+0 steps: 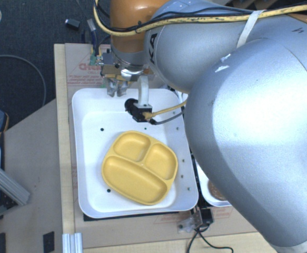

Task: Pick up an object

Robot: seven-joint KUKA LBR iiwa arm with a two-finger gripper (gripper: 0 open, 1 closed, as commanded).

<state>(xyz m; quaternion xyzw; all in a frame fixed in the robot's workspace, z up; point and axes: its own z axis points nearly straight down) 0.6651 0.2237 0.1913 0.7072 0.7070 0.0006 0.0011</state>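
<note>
Nearest the lens, at right: bulky grey arm (258, 130), covering most of the second shallow white bin (208, 193), of which just a corner peeks out with something brownish inside, too hidden to name.

Below and left, tan cardboard-covered worktop (62, 157), carrying the left shallow white bin (85, 194).

In the near half of that bin, lying flat and upright: yellow plastic divided plate (140, 166), one long compartment toward the front, two smaller ones behind. Apart from every bin wall, closest to the front and right ones. Clearly the task's thing; not yet touched.

Farther in, just beyond the plate's back rim: small black piece with a thin yellowish cable (136, 111). Impossible to tell whether part of the tool or a loose item.

Farther still, over the bin's back edge under the orange band (135, 15): two-finger gripper (127, 92), fingers apart, nothing between them, well short of the plate.

Step in hand, by judgement: approach, before any grasp. Next move likely calls for travelling toward the front of the bin, lining one finger inside and one outside the plate's raised rim or a divider, then descending and closing. Flat, smooth, shallow shape, so probably prone to slipping out of a poor pinch.
</note>
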